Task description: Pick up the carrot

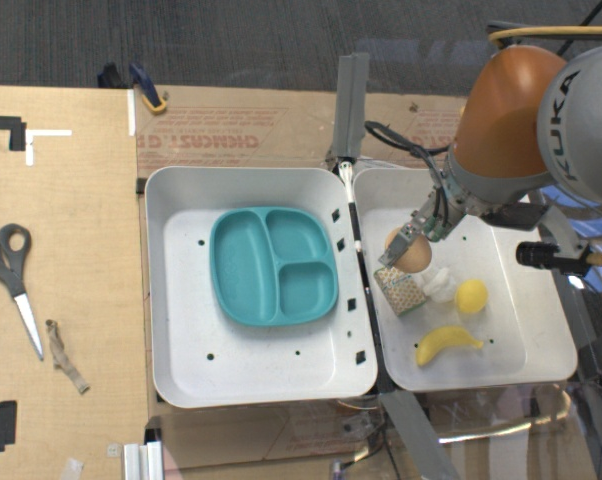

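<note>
In the right bin (521, 363), a rounded tan-orange thing (416, 259) lies near the left wall; it may be the carrot, though only a short stub of it shows. My gripper (405, 244) hangs right over it, coming down at a slant from the orange-banded wrist (511, 108) at the upper right. The gripper's tip overlaps the thing's upper left side, hiding part of it. I cannot see whether it is touching or gripping it.
A speckled beige block (401, 291), a white lump (439, 284), a yellow lemon (471, 296) and a banana (447, 344) lie close below the gripper. The left bin (171, 348) holds a teal divided plate (276, 265). Scissors (16, 278) lie on the bench at the left.
</note>
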Tool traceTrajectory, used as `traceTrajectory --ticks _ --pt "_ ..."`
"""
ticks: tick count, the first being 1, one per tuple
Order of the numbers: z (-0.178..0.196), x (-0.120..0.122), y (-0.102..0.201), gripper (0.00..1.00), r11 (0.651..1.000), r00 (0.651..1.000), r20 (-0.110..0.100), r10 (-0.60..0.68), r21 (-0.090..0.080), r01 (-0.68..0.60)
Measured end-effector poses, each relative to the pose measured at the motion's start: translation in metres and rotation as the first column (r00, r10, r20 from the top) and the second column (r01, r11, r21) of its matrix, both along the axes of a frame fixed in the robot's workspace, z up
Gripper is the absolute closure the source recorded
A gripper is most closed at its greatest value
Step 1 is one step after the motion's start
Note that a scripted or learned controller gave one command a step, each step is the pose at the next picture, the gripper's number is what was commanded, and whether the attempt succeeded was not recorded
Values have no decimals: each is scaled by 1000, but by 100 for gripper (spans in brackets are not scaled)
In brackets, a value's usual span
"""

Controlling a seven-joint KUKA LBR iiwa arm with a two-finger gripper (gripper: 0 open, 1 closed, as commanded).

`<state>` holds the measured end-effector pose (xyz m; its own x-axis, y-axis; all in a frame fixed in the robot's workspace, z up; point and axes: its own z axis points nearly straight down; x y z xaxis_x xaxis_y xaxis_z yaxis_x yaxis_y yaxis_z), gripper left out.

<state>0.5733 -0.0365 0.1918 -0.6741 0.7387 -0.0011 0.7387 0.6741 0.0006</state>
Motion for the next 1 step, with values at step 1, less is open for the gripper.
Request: traceTrajectory --ticks 1 --pt "105 -28 10 100 996 996 2 -93 -1 93"
